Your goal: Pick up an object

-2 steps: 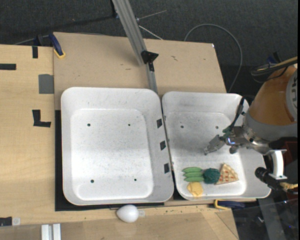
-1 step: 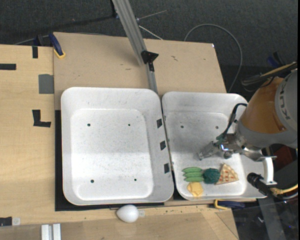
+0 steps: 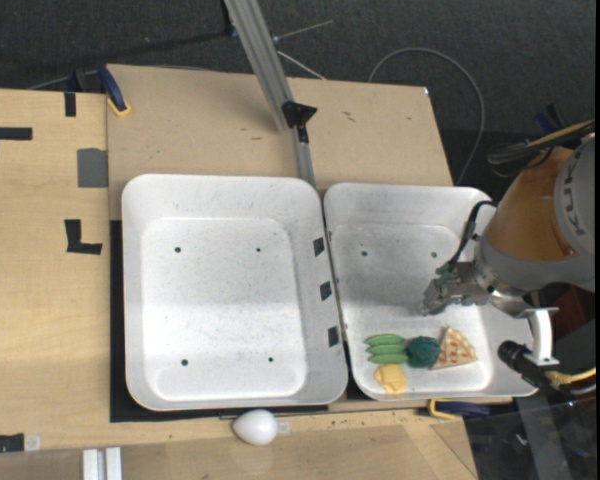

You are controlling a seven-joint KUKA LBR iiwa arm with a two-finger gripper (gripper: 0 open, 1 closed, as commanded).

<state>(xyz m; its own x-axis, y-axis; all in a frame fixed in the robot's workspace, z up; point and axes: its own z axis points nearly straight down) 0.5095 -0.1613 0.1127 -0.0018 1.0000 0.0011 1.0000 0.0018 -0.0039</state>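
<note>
Bench: a pale wooden benchtop (image 3: 220, 118) on dark carpet, bearing two shallow white plastic bins side by side.
Left bin: the larger speckled white tray (image 3: 220, 288), its floor bare.
Right bin: the second white tray (image 3: 400, 228), holding all the toy food along its near edge.
Objects: a green ridged pea-pod toy (image 3: 385, 347), a dark teal round lump (image 3: 421, 350) just beside it, a triangular pizza-slice toy (image 3: 456, 350) touching the lump's right side, and a small yellow piece (image 3: 390, 376) below the pod.
Arm: the grey arm with an orange band (image 3: 525, 208) enters from the right.
Gripper: the dark two-finger gripper (image 3: 443, 295) sits over the right bin, just above the pizza slice and apart from it; whether its fingers are spread or closed cannot be told.
Outside the bins: a white egg-shaped object (image 3: 255, 427) lies on the bench at the left bin's near edge.
</note>
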